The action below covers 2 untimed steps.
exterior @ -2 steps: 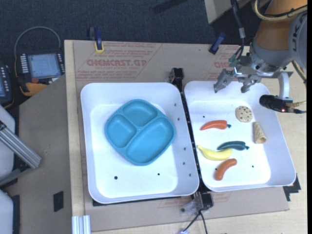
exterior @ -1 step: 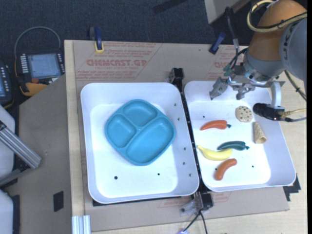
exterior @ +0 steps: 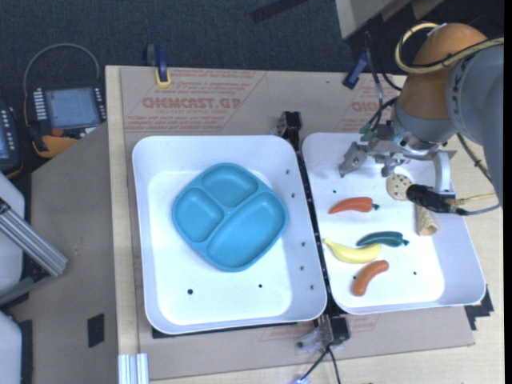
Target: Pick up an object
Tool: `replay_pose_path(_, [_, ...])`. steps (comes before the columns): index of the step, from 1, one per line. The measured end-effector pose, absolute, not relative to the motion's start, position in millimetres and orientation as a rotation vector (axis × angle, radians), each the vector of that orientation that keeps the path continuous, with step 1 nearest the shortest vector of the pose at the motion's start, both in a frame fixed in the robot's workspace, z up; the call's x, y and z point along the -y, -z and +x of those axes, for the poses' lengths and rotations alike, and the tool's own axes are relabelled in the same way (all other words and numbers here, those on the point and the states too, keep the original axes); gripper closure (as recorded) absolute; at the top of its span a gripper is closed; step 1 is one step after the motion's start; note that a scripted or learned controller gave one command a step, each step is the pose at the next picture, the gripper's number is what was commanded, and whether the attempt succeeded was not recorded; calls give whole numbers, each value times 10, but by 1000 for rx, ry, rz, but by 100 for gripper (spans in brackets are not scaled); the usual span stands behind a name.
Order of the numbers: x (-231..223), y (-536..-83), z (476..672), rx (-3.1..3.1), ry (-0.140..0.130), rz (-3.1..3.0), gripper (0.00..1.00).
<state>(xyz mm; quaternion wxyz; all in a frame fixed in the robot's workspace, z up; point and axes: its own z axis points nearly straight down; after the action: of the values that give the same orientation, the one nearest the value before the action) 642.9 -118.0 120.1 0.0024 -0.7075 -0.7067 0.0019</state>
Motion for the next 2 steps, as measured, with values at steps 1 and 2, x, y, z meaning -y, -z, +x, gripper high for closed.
replay_pose_path(1, [1173, -823, 6422, 2218, -5, -2218, 0])
replay_pose_path(2, [1173, -958, 6438, 2222, 1, -2222, 100])
